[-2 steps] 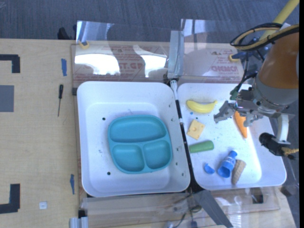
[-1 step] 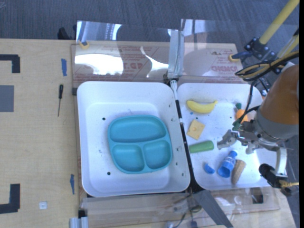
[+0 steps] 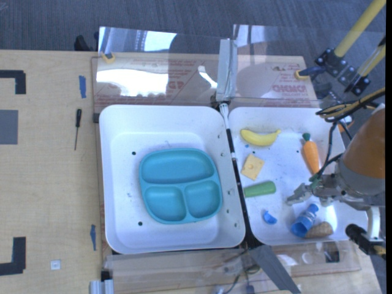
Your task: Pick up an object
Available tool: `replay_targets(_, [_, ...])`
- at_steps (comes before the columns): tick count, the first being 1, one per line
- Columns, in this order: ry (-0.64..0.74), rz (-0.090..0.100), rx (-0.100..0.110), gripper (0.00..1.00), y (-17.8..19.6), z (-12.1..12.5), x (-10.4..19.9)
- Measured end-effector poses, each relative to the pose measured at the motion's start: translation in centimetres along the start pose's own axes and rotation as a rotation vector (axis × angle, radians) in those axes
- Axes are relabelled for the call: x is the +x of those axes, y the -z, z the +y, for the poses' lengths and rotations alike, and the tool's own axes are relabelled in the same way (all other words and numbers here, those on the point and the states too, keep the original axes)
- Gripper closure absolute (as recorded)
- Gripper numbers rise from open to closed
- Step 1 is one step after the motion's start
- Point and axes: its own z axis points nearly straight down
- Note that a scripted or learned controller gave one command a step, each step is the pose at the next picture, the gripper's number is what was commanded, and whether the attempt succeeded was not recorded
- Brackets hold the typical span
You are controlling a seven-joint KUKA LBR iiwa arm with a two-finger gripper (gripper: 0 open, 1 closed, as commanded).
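Note:
The right bin point(image 3: 278, 124) holds a yellow banana point(image 3: 260, 137), an orange carrot point(image 3: 311, 156), a yellow cheese wedge point(image 3: 252, 167), a green cucumber point(image 3: 260, 189), a small blue piece point(image 3: 269, 217), a blue bottle point(image 3: 304, 220) and a brown roll point(image 3: 318, 229). My gripper point(image 3: 305, 192) hangs low over the right bin, between the carrot and the blue bottle. It is just above the bottle and right of the cucumber. Nothing is visibly held in it. The arm's orange band point(image 3: 369, 143) covers the bin's right side.
The left bin point(image 3: 116, 164) holds a blue divided plate point(image 3: 180, 184). A clear plastic panel point(image 3: 159, 72) stands behind both bins. A divider ridge point(image 3: 231, 164) separates the bins. Cables point(image 3: 343, 109) run along the arm at the upper right.

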Motion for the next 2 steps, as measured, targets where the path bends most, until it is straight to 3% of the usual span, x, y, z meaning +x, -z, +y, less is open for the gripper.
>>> replay_targets(1, [-0.002,-0.002,-0.006,1.0,1.1,0.2,-0.1])
replay_targets(2, [-0.46,-0.002,0.002,1.0,7.7,0.0,-0.4])
